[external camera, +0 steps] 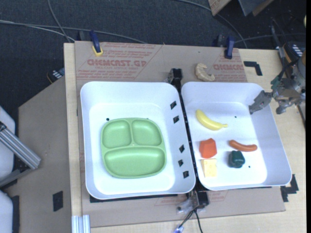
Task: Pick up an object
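Note:
The right bin (272, 144) holds a yellow banana (210, 121), a red pepper-like piece (208, 148), an orange-red sausage (243, 146), a dark green lump (236, 159) and a pale yellow block (210, 168). My gripper (269, 106) hangs over the bin's upper right corner, above and to the right of the banana. Its two fingers are spread apart, open, with nothing between them. One grey fingertip (256, 104) points down-left toward the bin floor.
The left bin (92, 130) holds a green divided plate (133, 147). A beige lump (204, 72) lies on the bench behind the right bin. Clamps (96, 44) (229, 46) grip the board's far edge. Black clips line the wall between the bins.

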You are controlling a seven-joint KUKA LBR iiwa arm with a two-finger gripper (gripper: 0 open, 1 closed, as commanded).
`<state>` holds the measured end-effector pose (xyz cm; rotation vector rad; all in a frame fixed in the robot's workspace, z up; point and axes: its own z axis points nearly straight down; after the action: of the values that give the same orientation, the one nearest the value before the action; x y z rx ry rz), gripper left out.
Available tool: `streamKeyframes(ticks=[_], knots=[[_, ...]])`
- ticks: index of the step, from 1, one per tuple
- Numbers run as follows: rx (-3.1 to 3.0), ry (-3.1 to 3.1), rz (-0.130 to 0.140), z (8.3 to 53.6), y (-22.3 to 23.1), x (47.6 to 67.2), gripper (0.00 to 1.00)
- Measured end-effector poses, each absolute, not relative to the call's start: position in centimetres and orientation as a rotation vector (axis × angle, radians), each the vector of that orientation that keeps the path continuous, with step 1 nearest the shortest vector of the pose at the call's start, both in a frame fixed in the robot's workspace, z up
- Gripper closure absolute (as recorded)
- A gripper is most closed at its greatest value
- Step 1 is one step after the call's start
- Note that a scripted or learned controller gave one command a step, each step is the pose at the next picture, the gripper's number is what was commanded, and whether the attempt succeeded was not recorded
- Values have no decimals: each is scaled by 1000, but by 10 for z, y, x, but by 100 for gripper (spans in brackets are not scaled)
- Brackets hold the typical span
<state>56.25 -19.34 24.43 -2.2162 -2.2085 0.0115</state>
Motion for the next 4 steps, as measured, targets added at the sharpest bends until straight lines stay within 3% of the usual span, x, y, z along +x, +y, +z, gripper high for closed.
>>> streamKeyframes(ticks=[1,4], knots=[[-2220,-2221,0,252,-193,565,0],[-2216,-2217,4,86,-183,559,0]])
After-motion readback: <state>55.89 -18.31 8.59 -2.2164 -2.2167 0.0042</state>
